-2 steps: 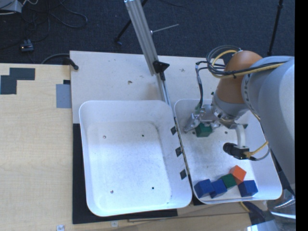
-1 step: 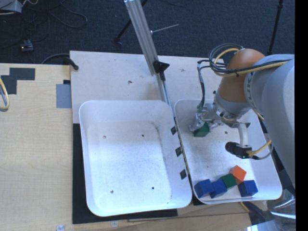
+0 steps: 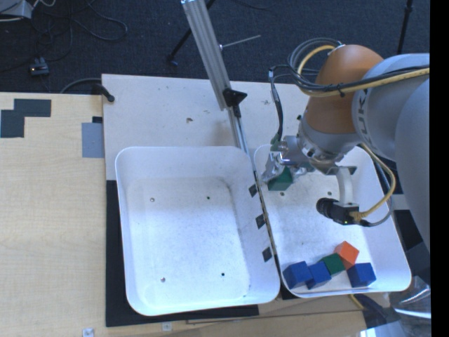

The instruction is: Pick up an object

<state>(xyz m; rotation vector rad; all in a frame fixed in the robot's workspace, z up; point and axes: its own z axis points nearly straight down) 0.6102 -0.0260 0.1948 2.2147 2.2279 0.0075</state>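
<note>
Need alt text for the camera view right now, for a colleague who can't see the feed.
The gripper holds a green block between its fingers, near the left wall of the right bin. Blue, green and orange blocks cluster at that bin's near end, and the left bin sits beside it.

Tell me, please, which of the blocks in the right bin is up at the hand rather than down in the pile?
The dark green block, at the hand near the bin's far left side; the other green block lies among the blue ones.

A robotics lab; grey arm, two white bins, cables on dark carpet.
</note>
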